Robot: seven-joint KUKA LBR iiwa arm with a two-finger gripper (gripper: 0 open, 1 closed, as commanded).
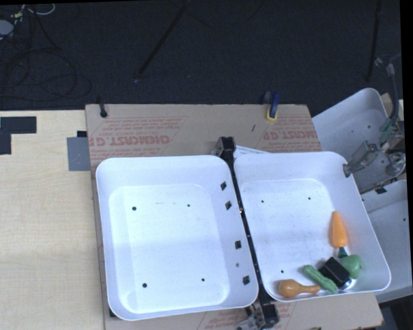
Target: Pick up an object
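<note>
Several small objects lie in the front right corner of the right bin (289,184). An orange carrot-shaped piece (338,230) lies along the right wall. Below it are a round green piece (352,264), a black block (334,272) and a long green piece (320,277). An orange gourd-shaped piece (297,287) rests against the front wall. My gripper (370,158) hangs at the far right, outside the right bin's back right corner, well away from the objects. It is small and partly cut off there.
The left bin (159,176) sits beside the right one on a cardboard sheet (164,132). A black divider strip (238,221) runs between the bins. A grey-white mount (355,123) stands at the right. A blue and yellow clamp (272,105) grips the cardboard's back edge.
</note>
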